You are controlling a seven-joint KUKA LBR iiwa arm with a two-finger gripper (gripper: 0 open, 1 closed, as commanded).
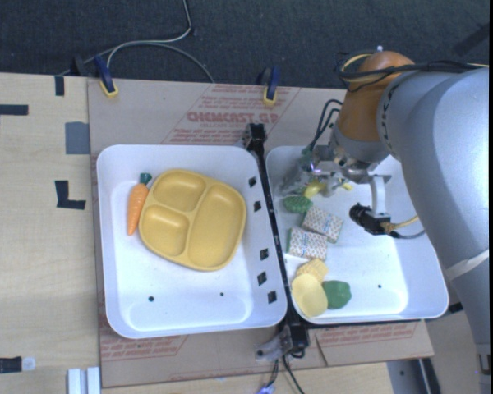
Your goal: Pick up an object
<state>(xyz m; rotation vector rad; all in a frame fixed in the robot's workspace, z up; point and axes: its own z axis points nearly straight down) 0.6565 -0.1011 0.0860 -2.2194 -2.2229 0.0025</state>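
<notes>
My gripper is low in the back left part of the right bin, under the orange-banded wrist. Right at its tip lie a small yellow piece and a green leafy piece; I cannot tell whether either is gripped. In front of them lie two speckled cracker-like squares. Near the bin's front edge sit a yellow corn-like piece, a pale yellow oval piece and a green round piece.
The left bin holds a yellow divided plate and a toy carrot along its left side. A black divider runs between the bins. The grey arm covers the right bin's right side.
</notes>
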